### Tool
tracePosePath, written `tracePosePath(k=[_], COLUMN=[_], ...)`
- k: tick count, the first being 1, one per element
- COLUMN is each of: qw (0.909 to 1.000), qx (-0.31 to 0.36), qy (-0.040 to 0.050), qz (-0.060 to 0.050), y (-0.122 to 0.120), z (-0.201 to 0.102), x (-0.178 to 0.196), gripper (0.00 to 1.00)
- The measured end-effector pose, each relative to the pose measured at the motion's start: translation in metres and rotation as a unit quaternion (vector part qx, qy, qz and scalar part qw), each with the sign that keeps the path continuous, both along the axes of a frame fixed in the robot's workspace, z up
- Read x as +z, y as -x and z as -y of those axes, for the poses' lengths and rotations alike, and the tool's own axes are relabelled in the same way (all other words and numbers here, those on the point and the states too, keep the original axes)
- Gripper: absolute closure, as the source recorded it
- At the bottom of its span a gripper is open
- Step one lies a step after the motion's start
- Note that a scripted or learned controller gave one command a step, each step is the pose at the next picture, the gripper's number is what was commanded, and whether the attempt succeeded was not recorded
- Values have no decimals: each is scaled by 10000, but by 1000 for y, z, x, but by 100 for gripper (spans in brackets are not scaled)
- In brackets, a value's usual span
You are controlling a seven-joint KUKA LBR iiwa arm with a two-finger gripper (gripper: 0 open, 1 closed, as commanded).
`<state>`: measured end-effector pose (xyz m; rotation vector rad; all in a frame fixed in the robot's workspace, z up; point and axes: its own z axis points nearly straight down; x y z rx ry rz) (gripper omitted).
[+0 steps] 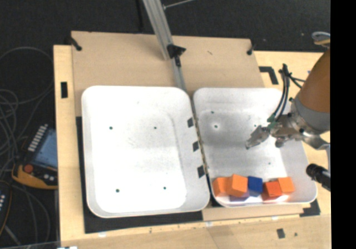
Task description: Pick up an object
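Observation:
Several small blocks lie in a row along the near wall of the right bin (222,103): an orange block (222,185), a second orange block (239,184), a blue block (255,184), a reddish-orange block (272,189) and another orange block (286,184). My gripper (259,137) hangs over the middle of the right bin, well behind the row of blocks, pointing left. Nothing shows between its fingers. The arm with its orange band (317,84) comes in from the right.
The left bin (139,148) sits beside the right one, with a dark divider strip between them. A metal rail (158,14) slants down from the top toward the bins' junction. Cables and a handheld pendant (36,159) lie left of the bench.

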<state>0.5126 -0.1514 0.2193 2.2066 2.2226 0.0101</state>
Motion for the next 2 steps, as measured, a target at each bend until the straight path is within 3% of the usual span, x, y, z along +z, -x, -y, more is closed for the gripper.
tracePosePath(k=[1,2], qw=[10000,10000], qx=[-21,-32], qy=[9,9], qz=[-37,-11], y=[-8,27], z=[-27,-65], x=[-123,-120], gripper=[0,0])
